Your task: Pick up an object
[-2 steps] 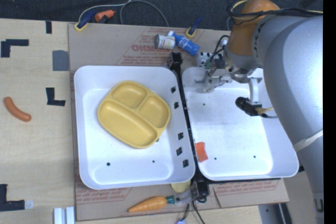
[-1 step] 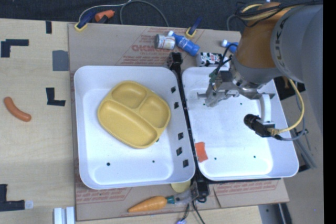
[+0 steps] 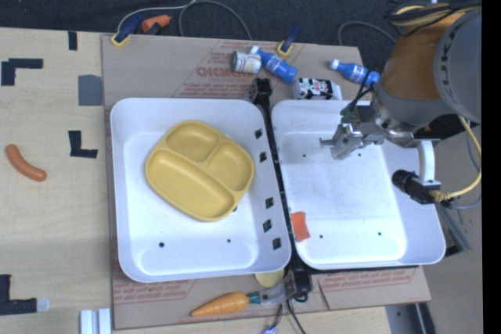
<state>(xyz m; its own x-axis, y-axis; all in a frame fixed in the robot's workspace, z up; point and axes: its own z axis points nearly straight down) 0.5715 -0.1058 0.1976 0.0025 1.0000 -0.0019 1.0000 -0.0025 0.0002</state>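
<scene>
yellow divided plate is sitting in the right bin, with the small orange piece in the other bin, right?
Not quite. The camera view shows the yellow divided plate in the left bin, not the right one. The small orange piece lies in the other bin, the right bin, near its front left corner.

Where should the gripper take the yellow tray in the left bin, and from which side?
Judging by its pose, grip the yellow tray by its raised outer rim, coming from above at the right edge nearest the gripper. It lies flat and is too wide to span whole.
</scene>
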